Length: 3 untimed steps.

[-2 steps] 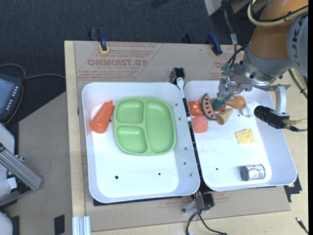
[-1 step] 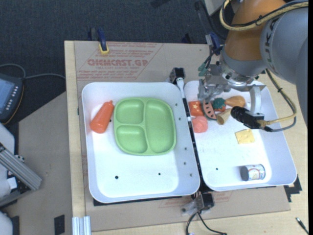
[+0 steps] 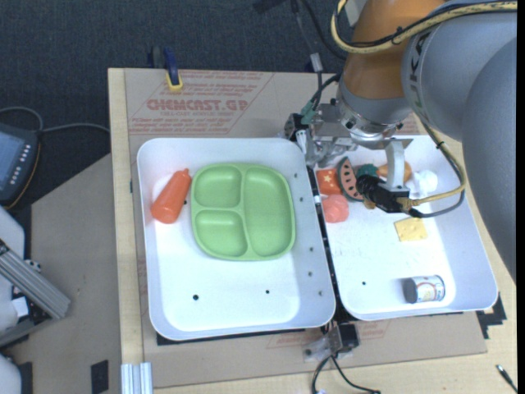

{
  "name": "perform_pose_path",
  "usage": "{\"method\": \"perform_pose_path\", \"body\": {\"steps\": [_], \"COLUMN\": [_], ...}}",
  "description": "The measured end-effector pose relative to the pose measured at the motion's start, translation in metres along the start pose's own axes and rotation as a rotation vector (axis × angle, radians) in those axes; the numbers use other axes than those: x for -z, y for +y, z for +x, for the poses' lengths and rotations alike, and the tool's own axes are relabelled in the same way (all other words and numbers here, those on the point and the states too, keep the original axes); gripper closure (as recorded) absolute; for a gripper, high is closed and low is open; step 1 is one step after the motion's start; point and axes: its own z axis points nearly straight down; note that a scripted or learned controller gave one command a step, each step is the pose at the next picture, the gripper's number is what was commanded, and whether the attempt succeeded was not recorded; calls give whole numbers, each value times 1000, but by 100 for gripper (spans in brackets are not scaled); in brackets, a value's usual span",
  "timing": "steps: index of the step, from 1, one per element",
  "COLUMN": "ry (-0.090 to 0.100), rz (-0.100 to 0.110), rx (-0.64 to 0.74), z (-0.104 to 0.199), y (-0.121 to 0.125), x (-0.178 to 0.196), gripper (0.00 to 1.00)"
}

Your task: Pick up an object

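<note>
The gripper (image 3: pixel 349 156) sits low at the right bin's (image 3: pixel 459 277) far-left corner, over small toys (its grasp cannot be told); a green divided plate (image 3: pixel 244 210) lies in the left bin (image 3: pixel 238 302).

The grey arm (image 3: pixel 459 64) reaches down, its orange-banded wrist (image 3: pixel 385 43) pointing downward.

Green divided plate (image 3: pixel 244 210) and orange carrot (image 3: pixel 171 196) in left bin (image 3: pixel 238 310), claw (image 3: pixel 343 156) over right bin (image 3: pixel 459 290)

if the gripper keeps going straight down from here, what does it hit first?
Probably the small red block at the right bin's upper-left corner, with the pink piece just beside it. The gripper hangs above them; depth is unclear.
</note>
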Motion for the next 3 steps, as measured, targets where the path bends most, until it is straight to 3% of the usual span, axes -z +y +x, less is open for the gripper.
{"method": "perform_pose_path", "body": {"steps": [1,2,3], "ry": [1,0,-1], "rz": [5,-1,6], "rx": [-3,-3,-5], "z": [4,11,0], "y": [-15,-3,-5], "x": [11,13,-4], "gripper": [100,100,100]}}
